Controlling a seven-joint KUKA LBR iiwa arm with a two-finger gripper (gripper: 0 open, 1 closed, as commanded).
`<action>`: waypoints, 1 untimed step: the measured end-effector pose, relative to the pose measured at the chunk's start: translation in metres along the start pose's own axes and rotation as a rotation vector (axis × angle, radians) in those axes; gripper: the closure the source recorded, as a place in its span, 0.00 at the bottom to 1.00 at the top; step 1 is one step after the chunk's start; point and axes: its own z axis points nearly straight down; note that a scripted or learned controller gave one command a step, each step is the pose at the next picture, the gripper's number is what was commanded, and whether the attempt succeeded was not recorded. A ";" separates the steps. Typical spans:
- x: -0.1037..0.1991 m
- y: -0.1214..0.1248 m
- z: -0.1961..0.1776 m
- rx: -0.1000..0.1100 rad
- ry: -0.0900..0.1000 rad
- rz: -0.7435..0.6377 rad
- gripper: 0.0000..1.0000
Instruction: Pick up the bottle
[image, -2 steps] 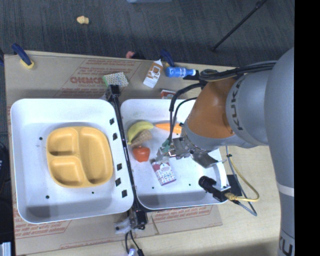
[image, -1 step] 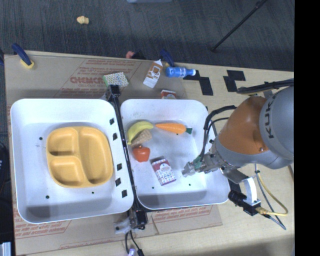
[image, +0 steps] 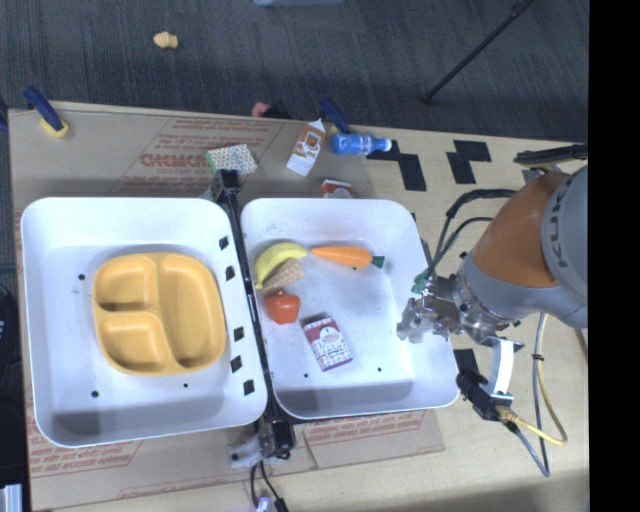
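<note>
The arm (image: 545, 250) was grey, with a broad orange band (image: 510, 235) wrapped round it above the wrist. Below the band sat a rounded grey collar, and from it the hand (image: 418, 320) stood out as a cluster of pale grey metal blocks with small dark fittings. Black cables (image: 462, 215) looped along the far side of the wrist. A white bracket (image: 503, 368) hung on the near side, and a yellow cable (image: 535, 432) trailed from a black connector there.

Red print on the cardboard (image: 150, 160) stays unreadable.
</note>
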 end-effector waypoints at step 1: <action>0.020 -0.007 0.031 0.005 0.003 0.473 1.00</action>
